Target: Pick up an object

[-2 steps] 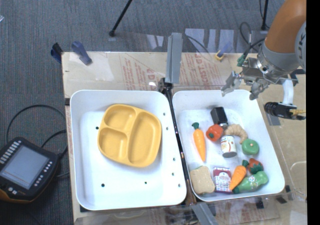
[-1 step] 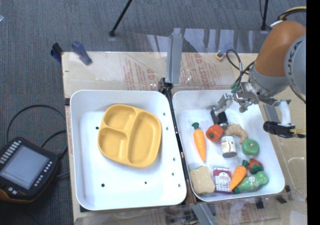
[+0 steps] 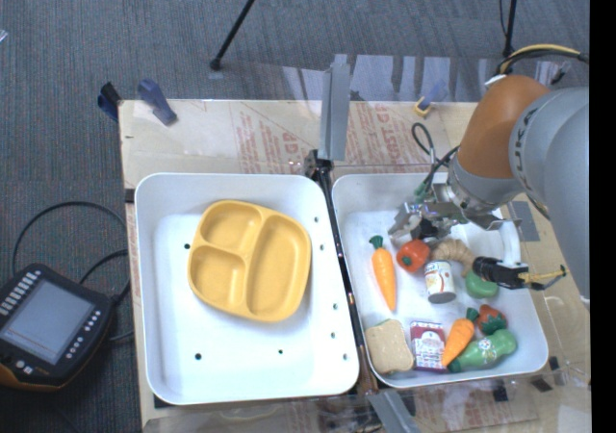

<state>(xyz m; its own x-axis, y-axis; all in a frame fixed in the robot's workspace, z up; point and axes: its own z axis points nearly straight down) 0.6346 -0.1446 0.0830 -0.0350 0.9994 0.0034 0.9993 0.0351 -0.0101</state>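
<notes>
Grey carpet floor (image 3: 144, 27) is seen around the desk (image 3: 250, 133); red print on its cardboard top is unreadable. Left bin (image 3: 164, 325) is occupied by a yellow divided plate (image 3: 250, 260). Claw (image 3: 423, 219) is positioned in right bin (image 3: 361, 200) over a tomato (image 3: 414, 255); claw state cannot be told. Can (image 3: 440, 281) label is illegible.

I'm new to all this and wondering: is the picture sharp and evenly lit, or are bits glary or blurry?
Camera view: lighting is soft and even, shadows faint; the white bins look bright but not blown out; the yellow tray is crisp; the small toys around the gripper are too fine to read clearly; mild graininess overall.
</notes>
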